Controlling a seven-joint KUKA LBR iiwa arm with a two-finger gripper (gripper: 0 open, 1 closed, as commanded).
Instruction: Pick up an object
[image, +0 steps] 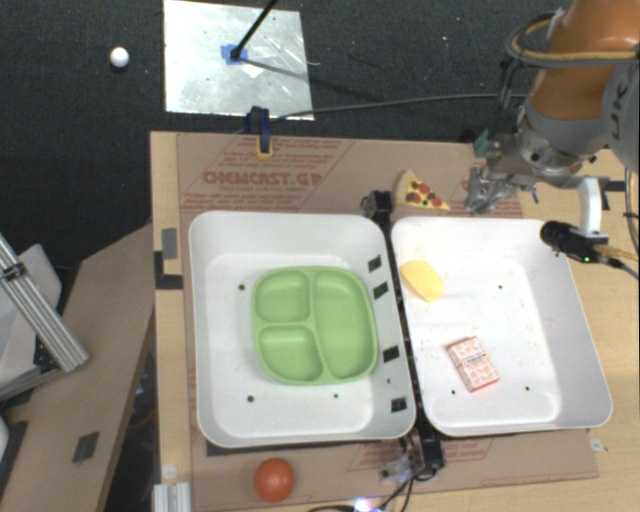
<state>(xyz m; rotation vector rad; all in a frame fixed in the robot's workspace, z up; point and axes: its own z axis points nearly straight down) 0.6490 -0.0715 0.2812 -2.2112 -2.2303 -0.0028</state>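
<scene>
Claw above back rim of right bin; open or closed, can't tell. Pizza slice just left of claw, on surface. Yellow piece and pink box in bin, below claw, apart. Green tray in left bin.

Even overhead light, soft shadows (slightly grainy), glare on foil sheet.
</scene>
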